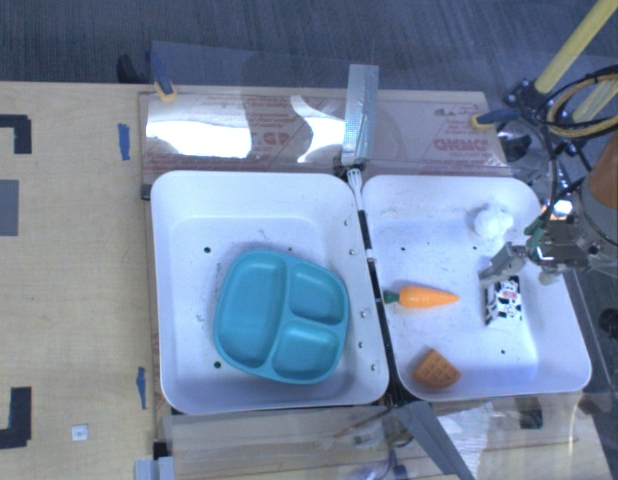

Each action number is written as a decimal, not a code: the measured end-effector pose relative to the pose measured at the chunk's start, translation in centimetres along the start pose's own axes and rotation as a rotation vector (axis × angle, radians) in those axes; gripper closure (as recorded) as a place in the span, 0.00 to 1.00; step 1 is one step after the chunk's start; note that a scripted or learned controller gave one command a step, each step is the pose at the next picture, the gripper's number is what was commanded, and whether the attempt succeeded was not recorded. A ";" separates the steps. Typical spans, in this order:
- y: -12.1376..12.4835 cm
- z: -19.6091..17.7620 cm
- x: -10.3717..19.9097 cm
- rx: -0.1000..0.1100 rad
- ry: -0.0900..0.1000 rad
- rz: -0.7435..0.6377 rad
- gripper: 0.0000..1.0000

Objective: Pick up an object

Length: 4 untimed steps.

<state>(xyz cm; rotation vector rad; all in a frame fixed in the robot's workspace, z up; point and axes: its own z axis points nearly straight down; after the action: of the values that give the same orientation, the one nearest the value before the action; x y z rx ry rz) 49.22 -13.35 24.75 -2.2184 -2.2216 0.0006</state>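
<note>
The right bin (459,368) holds a toy carrot (426,297) near its left wall, an orange waffle-textured piece (436,370) toward the front, a white ball (490,222) at the back, and a small black-and-white patterned object (505,300) on the right. My gripper (519,264) reaches in from the right, just above the black-and-white object and below the white ball. Nothing is visibly held. A teal divided plate (281,315) lies in the left bin (179,268).
A metal divider (360,118) stands behind the seam between the bins. Cables and a yellow rod (579,43) crowd the back right corner. The bench (64,268) stretches to the left, with black markings on it.
</note>
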 end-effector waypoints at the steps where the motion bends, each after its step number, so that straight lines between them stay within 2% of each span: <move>1: -1.3 -0.5 -4.8 -0.003 -0.003 0.047 0.00; 2: 2.7 12.6 -6.9 0.008 0.002 -0.019 0.00; 3: 3.8 16.1 -5.9 -0.004 0.001 0.079 0.00; 4: -0.3 11.8 -6.1 -0.001 0.001 0.159 0.00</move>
<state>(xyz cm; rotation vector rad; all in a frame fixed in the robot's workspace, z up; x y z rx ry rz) 48.95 -19.45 12.95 -2.3882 -2.0377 -0.0006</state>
